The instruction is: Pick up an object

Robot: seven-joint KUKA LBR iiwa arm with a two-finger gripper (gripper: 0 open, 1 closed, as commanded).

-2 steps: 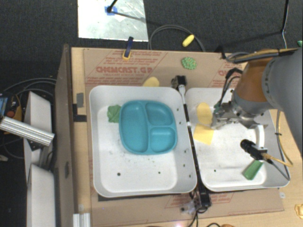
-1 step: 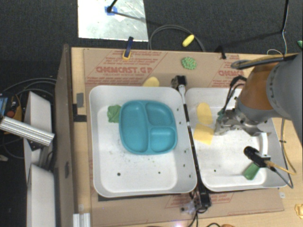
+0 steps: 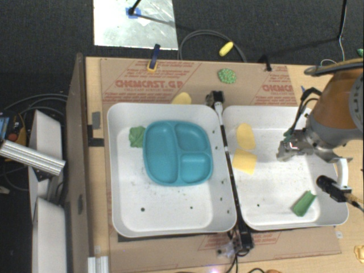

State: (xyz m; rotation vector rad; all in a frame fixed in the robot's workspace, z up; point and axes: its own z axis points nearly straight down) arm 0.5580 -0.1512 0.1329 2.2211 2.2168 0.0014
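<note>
The right bin (image 3: 267,218) holds two yellow pieces, one oval (image 3: 245,135) near its back left and one wedge-like (image 3: 245,162) just below it. A green block (image 3: 303,203) lies near that bin's front right corner. The gripper (image 3: 289,148) hangs over the right bin's right half, to the right of the yellow pieces and above the green block. I see nothing between its fingers. The grey arm with the orange band (image 3: 340,104) comes in from the right.
The left bin (image 3: 122,203) carries a blue divided plate (image 3: 177,152) with a green scrap (image 3: 136,136) at its left edge. On the cardboard behind the bins lie a yellow piece (image 3: 182,99), a green knobbly piece (image 3: 227,75) and another yellow piece (image 3: 226,49).
</note>
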